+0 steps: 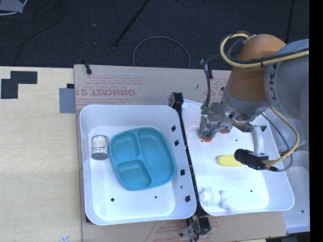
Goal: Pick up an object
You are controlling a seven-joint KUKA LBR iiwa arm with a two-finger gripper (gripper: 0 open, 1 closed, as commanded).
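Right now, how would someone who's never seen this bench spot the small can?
Find the left white bin, which holds a blue divided plate. The small can stands just off that plate's left edge, near the bin's left wall. It is the only cylinder there, silver-rimmed with a pale label, unlike the flat blue plate.

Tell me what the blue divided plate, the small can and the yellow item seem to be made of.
Blue divided plate: probably moulded plastic, smooth, with soft sheen and rounded compartment walls. Small can: likely metal under a printed label, with a greyish rim. Yellow item: resembles a toy corn cob, maybe plastic; too small to confirm.
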